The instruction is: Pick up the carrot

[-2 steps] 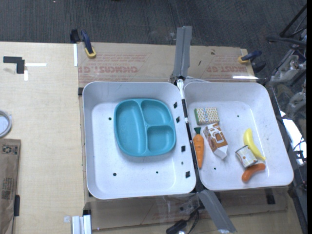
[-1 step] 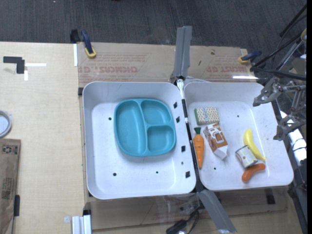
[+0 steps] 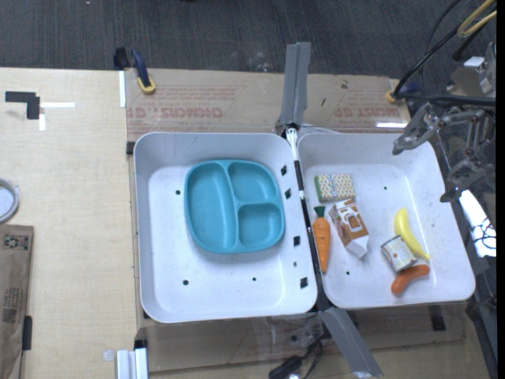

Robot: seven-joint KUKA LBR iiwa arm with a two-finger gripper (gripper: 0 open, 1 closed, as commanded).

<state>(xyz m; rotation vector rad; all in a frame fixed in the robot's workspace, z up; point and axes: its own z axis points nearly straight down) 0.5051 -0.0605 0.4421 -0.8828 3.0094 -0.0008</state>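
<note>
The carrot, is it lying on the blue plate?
No, the carrot lies in the right bin against its left wall, while the blue plate sits in the left bin.

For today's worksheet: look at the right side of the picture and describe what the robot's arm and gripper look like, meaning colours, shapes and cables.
The gripper is a thin, pale grey metal piece with angular, claw-like parts. Behind it sits a dark framework of rods and brackets. Black cables loop above it, beside a yellow one. Finer details are too small to tell.
</note>
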